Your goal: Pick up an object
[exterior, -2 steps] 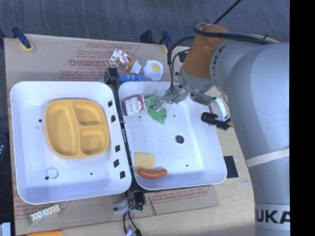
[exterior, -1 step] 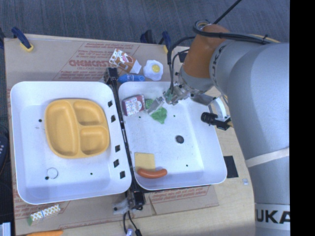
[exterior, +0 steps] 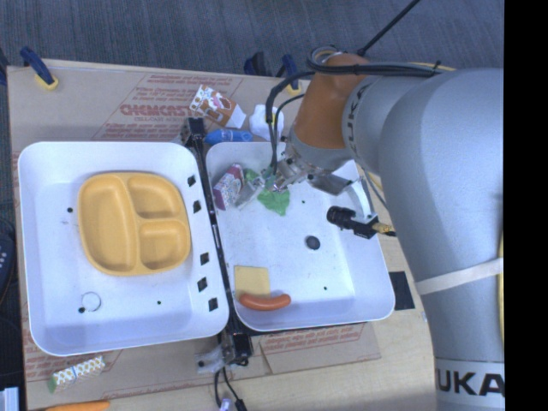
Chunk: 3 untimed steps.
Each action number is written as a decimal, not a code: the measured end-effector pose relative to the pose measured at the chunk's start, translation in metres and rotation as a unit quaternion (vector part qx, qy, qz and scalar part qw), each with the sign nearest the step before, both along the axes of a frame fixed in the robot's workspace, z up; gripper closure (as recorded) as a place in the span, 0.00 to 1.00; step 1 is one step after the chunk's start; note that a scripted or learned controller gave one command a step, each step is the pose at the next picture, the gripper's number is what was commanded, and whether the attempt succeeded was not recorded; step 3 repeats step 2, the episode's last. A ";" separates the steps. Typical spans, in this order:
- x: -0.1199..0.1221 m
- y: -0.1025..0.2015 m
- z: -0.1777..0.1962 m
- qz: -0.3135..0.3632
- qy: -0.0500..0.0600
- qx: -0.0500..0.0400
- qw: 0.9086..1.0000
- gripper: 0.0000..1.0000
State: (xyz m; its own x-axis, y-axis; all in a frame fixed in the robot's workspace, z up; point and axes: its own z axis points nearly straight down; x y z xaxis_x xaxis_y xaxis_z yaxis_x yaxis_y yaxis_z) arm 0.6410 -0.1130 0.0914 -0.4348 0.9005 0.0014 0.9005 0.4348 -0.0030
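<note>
The pincer (exterior: 276, 178) is low in the right bin (exterior: 360, 291), near its far edge, just above a green leafy piece (exterior: 276, 200) and beside a purple and silver packet (exterior: 229, 187). I cannot tell how the pincer stands, because the wrist covers it. Near the front edge of this bin lie a yellow cheese slice (exterior: 252, 278) and a sausage (exterior: 264, 300), touching each other. The left bin (exterior: 51, 315) holds a yellow divided tray (exterior: 133, 222) in its middle.
</note>
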 end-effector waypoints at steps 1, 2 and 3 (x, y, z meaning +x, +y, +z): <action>0.000 0.000 0.011 0.002 0.001 0.000 1.000 1.00; -0.038 0.075 0.101 -0.108 0.000 0.000 0.994 1.00; -0.038 0.075 0.101 -0.108 0.000 0.000 0.994 1.00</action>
